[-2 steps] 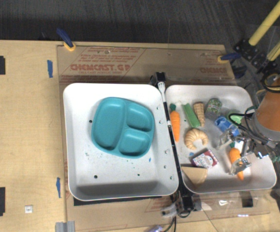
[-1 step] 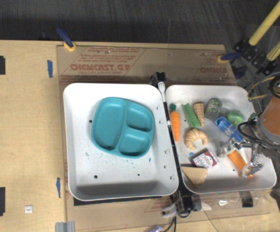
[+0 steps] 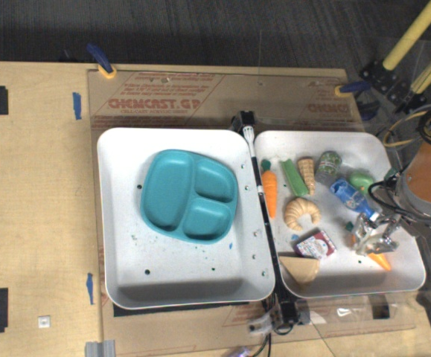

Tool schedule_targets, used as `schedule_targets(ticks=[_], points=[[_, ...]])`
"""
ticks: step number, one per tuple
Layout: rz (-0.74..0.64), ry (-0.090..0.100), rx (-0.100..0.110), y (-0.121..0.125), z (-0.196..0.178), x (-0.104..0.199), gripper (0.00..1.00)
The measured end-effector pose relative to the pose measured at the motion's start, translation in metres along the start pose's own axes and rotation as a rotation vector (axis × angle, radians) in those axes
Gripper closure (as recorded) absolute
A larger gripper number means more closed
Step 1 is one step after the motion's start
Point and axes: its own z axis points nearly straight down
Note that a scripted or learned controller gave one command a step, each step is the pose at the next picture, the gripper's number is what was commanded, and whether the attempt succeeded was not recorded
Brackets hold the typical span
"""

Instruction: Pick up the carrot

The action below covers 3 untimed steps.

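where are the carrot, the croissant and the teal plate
carrot [image 3: 269, 191]: camera view, middle of its orange body, by the right bin's left wall
croissant [image 3: 301, 211]: camera view, centre of its tan curve
teal plate [image 3: 189, 194]: camera view, ridge between its compartments, in the left bin

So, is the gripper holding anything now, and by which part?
Nothing can be seen held. The gripper is over the right bin, far from the carrot at the bin's left edge.

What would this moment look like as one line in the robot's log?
task: pick up carrot | carrot: lying at right bin's left edge | claw: over same bin's right side, apart from carrot | teal plate: left bin
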Motion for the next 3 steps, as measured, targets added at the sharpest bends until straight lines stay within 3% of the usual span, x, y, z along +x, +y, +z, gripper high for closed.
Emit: schedule_targets(ticks=[1,2,3], points=[[0.0,0.001,-0.002,0.0,0.001,0.0,0.0],[-0.068,0.01,-0.01,0.002,0.013,0.018,0.0],[-0.069,0.001,-0.002,0.0,0.0,0.013,1.0]])
